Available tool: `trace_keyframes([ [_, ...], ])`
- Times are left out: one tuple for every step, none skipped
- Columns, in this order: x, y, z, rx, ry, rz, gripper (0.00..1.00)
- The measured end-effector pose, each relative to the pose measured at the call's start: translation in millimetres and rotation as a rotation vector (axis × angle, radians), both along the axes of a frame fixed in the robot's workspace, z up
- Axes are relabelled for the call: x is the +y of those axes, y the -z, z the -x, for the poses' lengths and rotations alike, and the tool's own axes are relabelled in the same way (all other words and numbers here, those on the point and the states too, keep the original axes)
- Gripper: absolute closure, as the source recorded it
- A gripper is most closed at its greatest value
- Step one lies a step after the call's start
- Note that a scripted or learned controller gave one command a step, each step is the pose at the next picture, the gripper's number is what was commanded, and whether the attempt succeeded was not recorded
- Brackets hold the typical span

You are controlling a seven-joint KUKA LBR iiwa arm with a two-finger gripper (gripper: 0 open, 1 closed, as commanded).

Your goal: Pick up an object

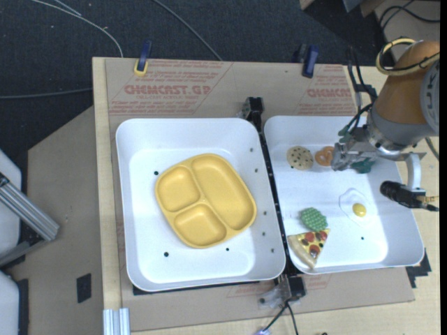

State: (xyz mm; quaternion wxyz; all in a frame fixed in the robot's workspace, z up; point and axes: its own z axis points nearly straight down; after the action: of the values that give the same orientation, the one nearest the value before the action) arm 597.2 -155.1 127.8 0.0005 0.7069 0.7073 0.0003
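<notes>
Arm: reaches in from the right over the right bin [279, 187], orange band uppermost, wrist pointing down toward the bin's far edge.
Gripper [347, 159]: low over the far part of the right bin, just beside an orange round piece [324, 156]; whether it is wide, narrow or holding anything I cannot tell.
Teal piece [363, 164]: partly hidden under the gripper; shape unclear.
Cookie [300, 158]: flat and round, left of the orange piece, near the far left corner.
Egg [357, 207]: flat, mid-bin.
Green piece [314, 219]: near the pizza.
Pizza [309, 246]: near left corner, long axis aslant, tip pointing to the near edge.
Tray [204, 199]: yellow, 3 compartments, in the left bin [133, 187].
</notes>
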Motion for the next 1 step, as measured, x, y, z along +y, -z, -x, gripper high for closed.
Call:
trace_keyframes([
  [9.2,-49.9,-4.8,-0.006,-0.001,0.002,1.0],
])
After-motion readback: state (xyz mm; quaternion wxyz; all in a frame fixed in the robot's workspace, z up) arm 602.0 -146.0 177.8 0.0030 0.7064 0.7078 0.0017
